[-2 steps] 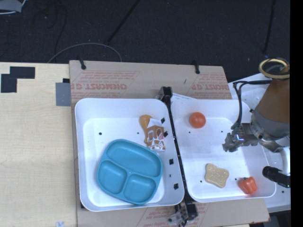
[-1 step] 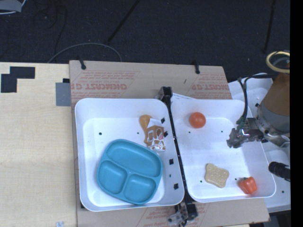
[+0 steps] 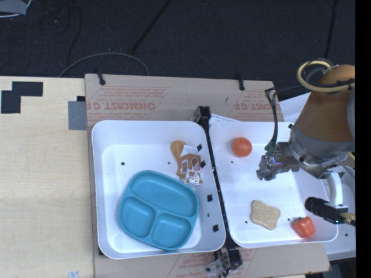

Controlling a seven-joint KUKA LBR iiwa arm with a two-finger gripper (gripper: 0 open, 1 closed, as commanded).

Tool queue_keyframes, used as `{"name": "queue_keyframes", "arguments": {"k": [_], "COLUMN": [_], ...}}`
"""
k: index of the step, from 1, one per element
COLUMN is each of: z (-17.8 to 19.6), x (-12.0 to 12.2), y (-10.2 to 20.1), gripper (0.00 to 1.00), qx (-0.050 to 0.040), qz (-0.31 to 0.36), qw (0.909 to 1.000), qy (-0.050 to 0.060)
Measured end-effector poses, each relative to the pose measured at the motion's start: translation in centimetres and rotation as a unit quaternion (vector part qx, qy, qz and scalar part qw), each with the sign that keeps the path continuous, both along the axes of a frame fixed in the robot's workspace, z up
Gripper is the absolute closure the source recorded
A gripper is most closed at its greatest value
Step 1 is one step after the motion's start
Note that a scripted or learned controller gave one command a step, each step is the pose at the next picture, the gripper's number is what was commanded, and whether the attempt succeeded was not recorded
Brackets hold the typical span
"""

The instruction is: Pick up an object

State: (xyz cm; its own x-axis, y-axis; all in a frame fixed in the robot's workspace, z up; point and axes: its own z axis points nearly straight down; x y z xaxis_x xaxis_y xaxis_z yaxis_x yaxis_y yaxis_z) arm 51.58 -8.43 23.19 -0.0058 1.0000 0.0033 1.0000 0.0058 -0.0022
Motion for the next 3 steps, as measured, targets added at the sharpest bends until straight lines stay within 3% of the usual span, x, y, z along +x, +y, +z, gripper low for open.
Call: {"name": "queue_keyframes", "arguments": {"k": [2, 3], "z": [-0.9, -1.5], "x": [2.6, 2.7], "y": [10.4, 16.6], "gripper": [1.0, 1.0], "qx": [-0.0006, -0.001], "qz": [0.0, 0.0], "qw": [1.0, 1.0], "qy": [0.0, 0.001]}}
